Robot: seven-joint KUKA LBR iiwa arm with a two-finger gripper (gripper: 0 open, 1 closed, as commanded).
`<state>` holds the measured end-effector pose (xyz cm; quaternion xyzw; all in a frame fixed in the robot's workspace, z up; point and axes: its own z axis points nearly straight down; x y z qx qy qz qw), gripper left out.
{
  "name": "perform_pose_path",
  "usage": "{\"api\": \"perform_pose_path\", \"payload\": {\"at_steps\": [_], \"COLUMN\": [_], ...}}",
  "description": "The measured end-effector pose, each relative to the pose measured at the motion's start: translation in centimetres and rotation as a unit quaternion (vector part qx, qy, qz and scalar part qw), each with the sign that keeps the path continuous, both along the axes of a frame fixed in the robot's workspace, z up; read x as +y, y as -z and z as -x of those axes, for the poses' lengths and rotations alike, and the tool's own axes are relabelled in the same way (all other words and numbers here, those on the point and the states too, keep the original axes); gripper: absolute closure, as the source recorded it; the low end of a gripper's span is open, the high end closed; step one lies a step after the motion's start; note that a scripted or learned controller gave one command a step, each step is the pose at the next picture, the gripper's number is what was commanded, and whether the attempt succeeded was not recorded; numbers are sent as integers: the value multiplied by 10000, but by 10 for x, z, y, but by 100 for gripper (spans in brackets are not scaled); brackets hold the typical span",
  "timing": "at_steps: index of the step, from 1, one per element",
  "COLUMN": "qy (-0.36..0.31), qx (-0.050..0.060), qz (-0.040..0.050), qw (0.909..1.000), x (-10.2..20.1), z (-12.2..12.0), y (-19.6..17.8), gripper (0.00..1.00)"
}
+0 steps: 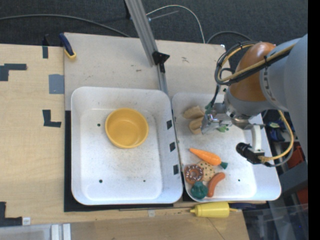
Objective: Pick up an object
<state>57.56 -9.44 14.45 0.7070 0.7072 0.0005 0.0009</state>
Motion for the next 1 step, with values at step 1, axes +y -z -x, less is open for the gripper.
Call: {"api": "perform_pose_path", "payload": {"at_steps": [1], "qy": [-7], "qx": [-3], "qz": [-1], "qw": [10000], "x": [5], "z": [-2], "y": [-43], "gripper": [100]}}
